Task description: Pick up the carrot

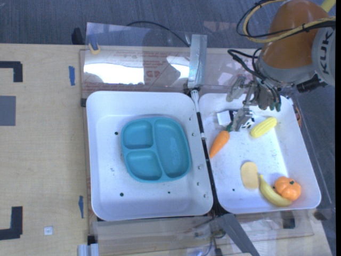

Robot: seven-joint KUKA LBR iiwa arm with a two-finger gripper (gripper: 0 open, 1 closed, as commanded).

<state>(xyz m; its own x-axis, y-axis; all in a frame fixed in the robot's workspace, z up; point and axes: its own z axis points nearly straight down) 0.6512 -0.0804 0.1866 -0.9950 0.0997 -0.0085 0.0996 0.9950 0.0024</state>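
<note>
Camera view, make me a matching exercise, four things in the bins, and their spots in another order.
Things:
1. carrot
2. divided plate
3. corn cob
4. banana

Places:
A. near the right bin's front edge, beside the small pumpkin
B. middle of the left bin
C. against the right bin's left wall
D. just right of the gripper

Pairs: 1-C, 2-B, 3-D, 4-A
</note>
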